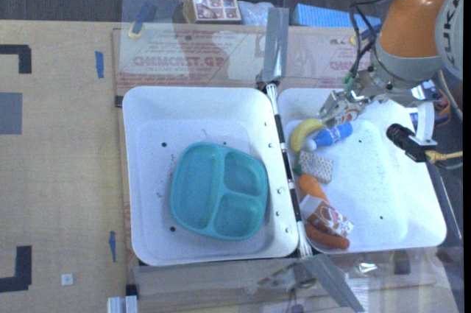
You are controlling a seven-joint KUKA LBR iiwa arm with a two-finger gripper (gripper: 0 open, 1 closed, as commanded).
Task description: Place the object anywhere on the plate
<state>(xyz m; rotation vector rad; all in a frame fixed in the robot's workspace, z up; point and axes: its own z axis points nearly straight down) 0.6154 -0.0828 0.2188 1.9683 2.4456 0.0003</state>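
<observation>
Two white bins sit side by side on the table. The left bin (147, 113) carries a teal plate (218, 190) with three compartments, lying toward the bin's near right part, nothing on it.

The right bin (397, 194) holds a cluster of things along its left wall. A yellow banana (304, 132) lies at the top of the cluster, close to the wall. Just beside it, touching or nearly so, a blue and white bottle (331, 135) lies on its side, pointing toward the bin's middle. Below these, a small patterned packet (317, 166) rests flat. Next down, an orange carrot-like piece (311, 187) sits against the left wall. At the near left corner, a red and white wrapper (329, 217) lies over a reddish sausage-like item (329, 239).

The arm (419, 17), grey with an orange band, comes in over the far right corner of the right bin. The pincer (340, 110) hangs low over the far left part of the right bin, just above the banana and bottle. Its metal fingers are small and blurred; cannot tell whether they are spread or closed, and nothing is clearly seen between them.

A black part (406, 141) of the rig hangs over the right side of the bin.
</observation>
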